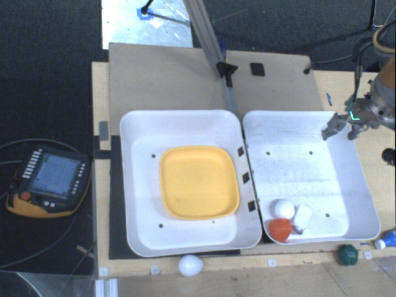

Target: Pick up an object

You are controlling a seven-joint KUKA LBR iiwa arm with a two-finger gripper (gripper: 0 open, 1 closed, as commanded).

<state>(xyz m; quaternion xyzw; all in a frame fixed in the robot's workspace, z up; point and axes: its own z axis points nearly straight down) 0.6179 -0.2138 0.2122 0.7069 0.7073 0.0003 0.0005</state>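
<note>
- Overhead, 2 shallow white bins sit side by side on a tan bench, the left bin and the right bin touching along their inner walls.
- A square yellow plate lies flat in the middle of the left bin.
- Across from the plate, in the right bin's near-left corner, 3 small things cluster: a white ball, an orange-red ball just below it and touching it, and a small white block just to the right of the white ball.
- Well beyond that cluster, the gripper hangs over the right bin's far-right corner, its 2 dark fingers spread apart with nothing between them.
- The grey arm with its orange band reaches in from the right bin's far-right side.
- Outside the bins, a white egg-shaped object rests on the bench just below the left bin's near edge.
- A dark green ball sits below the right bin's near-right corner, with a small blue object just to its right.
- Well to the left of the left bin, a handheld control pendant with a lit screen lies on the dark floor.
</note>
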